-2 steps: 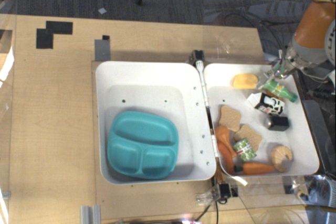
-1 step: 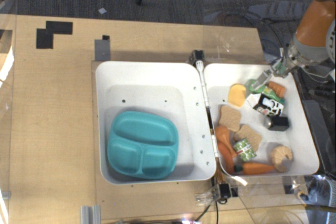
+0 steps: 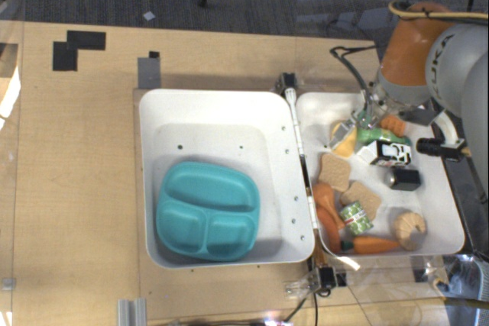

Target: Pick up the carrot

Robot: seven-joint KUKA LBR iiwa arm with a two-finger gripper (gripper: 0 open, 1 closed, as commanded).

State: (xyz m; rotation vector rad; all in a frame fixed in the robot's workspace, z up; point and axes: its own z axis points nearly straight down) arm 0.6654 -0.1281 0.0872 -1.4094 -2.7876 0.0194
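An orange carrot [image 3: 376, 245] with a dark green stub at its left end lies flat along the front edge of the right bin [image 3: 321, 107]. A second long orange piece [image 3: 327, 211] lies against that bin's left wall, just left of the carrot. My gripper [image 3: 369, 117] is at the back of the right bin, far from the carrot, low over a green item [image 3: 373, 135] and a small orange piece [image 3: 393, 124]. The wrist hides its tip, and I see nothing held in it.
The right bin also holds a yellow wedge [image 3: 345, 143], two bread slices [image 3: 334, 170], a green can [image 3: 355, 218], a bread roll [image 3: 410, 227], a black block [image 3: 403, 178] and a black-and-white item [image 3: 393, 153]. A teal divided plate [image 3: 206, 208] lies in the left bin [image 3: 153, 133].
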